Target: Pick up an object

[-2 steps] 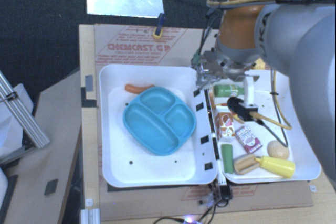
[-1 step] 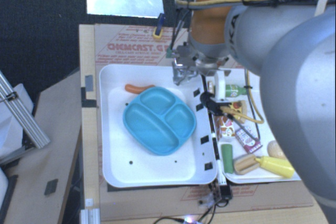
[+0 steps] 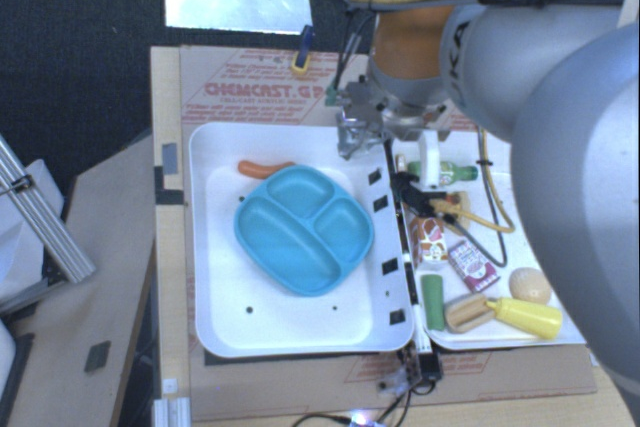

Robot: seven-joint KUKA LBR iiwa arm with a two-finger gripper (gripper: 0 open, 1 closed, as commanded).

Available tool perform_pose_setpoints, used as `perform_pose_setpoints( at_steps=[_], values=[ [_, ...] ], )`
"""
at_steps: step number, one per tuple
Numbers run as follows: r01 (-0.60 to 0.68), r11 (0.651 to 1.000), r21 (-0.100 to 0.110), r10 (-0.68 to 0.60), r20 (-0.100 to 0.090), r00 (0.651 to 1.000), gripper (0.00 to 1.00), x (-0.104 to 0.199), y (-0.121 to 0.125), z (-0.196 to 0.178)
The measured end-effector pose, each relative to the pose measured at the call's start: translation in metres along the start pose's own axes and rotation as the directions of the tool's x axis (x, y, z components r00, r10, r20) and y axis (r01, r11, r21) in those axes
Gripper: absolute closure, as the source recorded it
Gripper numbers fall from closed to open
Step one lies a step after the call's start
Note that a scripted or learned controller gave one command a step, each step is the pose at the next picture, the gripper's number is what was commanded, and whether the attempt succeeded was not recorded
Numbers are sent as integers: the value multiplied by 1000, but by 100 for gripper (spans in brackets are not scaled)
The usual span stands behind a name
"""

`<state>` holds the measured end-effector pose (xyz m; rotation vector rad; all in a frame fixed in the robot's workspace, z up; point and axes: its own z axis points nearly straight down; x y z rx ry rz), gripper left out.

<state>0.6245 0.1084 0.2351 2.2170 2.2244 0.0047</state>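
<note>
Honestly, nothing is lifted yet as far as I can judge: my claw (image 3: 352,137) hangs over the far edge of the left bin (image 3: 215,215), near the divider, and whether it is apart or together I cannot tell. The blue divided plate (image 3: 303,228) lies flat mid-bin, an orange sausage (image 3: 262,169) just behind it. The right bin (image 3: 560,336) is crowded with a yellow piece (image 3: 527,316), a green stick (image 3: 432,300) and an egg (image 3: 530,285). Open floor sits near the left bin's front.
</note>
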Motion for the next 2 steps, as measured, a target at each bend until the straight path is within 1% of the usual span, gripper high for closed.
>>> perform_pose_setpoints(
  at_steps=[1, 2],
  values=[
    [-3, 1000, 2, 3, 2, 1000, 100, -6, 0, 2],
    [1, 1000, 3, -1, 2, 1000, 100, 2, 3, 19]
  ],
)
